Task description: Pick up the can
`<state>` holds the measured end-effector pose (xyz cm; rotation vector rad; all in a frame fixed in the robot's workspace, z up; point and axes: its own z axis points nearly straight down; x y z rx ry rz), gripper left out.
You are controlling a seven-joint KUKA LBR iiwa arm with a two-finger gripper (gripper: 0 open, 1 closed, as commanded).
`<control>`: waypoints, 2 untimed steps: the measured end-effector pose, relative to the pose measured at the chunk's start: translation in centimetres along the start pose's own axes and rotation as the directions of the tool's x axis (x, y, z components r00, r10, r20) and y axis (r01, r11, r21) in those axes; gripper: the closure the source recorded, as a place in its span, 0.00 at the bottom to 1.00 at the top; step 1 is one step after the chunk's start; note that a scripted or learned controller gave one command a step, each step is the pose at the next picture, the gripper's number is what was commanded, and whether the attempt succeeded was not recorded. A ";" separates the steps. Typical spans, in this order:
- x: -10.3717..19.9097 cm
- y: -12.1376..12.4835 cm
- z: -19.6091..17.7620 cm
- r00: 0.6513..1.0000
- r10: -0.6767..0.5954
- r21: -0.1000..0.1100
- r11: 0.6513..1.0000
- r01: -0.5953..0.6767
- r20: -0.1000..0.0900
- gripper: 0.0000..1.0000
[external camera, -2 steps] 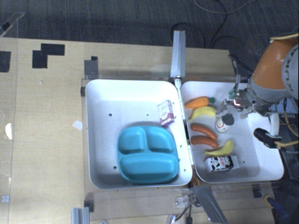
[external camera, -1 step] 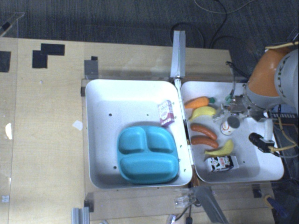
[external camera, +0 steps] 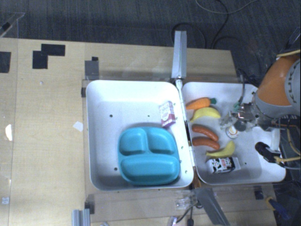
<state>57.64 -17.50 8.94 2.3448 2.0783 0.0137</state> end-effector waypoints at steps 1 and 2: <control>0.2 0.3 -1.2 1.000 -0.003 -0.006 1.000 0.003 -0.001 1.00; -1.5 -3.6 -5.8 1.000 0.005 0.007 1.000 -0.005 0.001 1.00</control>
